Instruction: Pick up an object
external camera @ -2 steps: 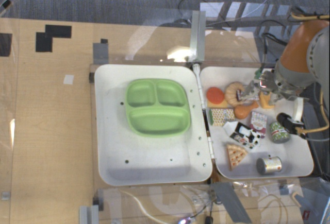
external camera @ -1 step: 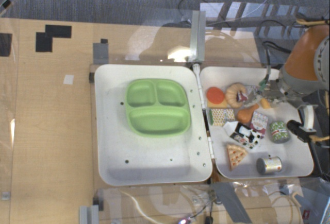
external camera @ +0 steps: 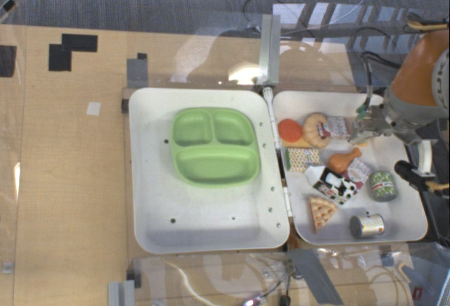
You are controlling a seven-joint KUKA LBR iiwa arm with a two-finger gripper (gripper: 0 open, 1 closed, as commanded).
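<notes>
Judging by position, the likeliest target is the orange plastic toy chicken drumstick (external camera: 344, 159), which lies in the right white bin (external camera: 415, 227) just below and to the left of the end effector (external camera: 367, 127). It should be light, rigid and smooth, so it could slip or roll under a pinch. Take hold across the thicker rounded body, not the thin bone end, with the fingers set across its short axis.

Neighbouring items crowd it: a small printed card packet (external camera: 358, 171) touches its lower right, and a black-and-white patterned box (external camera: 333, 186) lies just below. A tan toy doughnut with a label (external camera: 316, 130) and a red-orange round toy (external camera: 290, 130) lie to the upper left. Well apart are a green patterned ball (external camera: 383, 186), a short metal can on its side (external camera: 367, 225) and a toy pizza slice (external camera: 321, 212).

The grey arm with orange band (external camera: 420, 83) reaches in from the right and bends down over the bin's upper right area. Finger spacing on the end effector cannot be determined (the tip is small and blurred), and nothing is visibly held. The left white bin (external camera: 148, 178) holds a green divided plastic tray (external camera: 214, 145), not involved here.
</notes>
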